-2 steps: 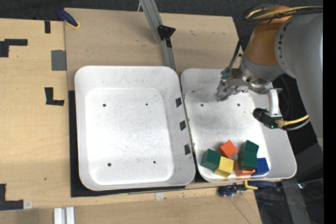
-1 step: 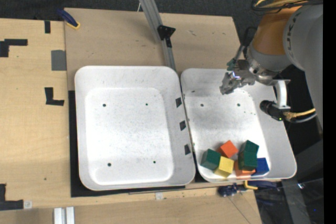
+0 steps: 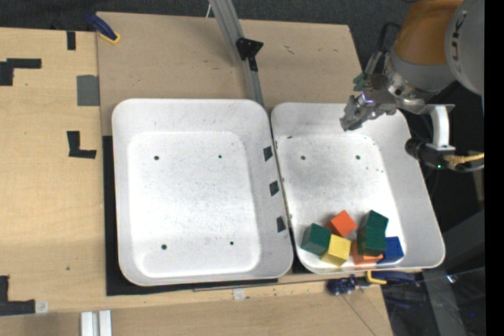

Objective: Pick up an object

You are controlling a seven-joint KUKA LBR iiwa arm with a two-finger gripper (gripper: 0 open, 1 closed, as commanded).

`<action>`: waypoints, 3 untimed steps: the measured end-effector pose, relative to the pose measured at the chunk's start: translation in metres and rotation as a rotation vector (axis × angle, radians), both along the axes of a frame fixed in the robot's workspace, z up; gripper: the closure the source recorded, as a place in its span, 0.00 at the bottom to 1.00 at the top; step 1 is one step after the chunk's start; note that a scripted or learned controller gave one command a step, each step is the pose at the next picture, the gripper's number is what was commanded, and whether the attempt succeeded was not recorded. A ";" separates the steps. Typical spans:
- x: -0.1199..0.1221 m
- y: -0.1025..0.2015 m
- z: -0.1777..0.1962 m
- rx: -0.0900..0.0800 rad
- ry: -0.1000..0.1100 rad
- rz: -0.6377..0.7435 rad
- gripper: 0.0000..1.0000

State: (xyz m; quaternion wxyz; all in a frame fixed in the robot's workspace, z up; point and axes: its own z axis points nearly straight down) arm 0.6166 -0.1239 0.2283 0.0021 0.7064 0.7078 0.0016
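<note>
Blocks [image 3: 352, 238] are clustered at the right bin's [image 3: 413, 193] near edge; the claw [image 3: 352, 117] is poised over the far rim, its state impossible to tell. Approach is underway; descent toward the pile is needed next.

Right bin [image 3: 315, 169]: open floor from the far rim down to the cluster of blocks [image 3: 354, 238], which crowds the near right corner (blocks touching, little room between them). The cluster's left side faces bare floor. The gripper [image 3: 352, 116] hangs over the far rim, well apart from the cluster. A slanted metal pole [image 3: 224, 0] crosses beyond the far left corner.
</note>
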 end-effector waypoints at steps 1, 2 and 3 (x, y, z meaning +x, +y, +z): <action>0.000 0.001 0.003 0.001 0.005 -0.001 1.00; 0.011 0.050 -0.004 0.001 0.006 0.004 1.00; 0.006 0.107 -0.011 0.002 0.007 0.005 1.00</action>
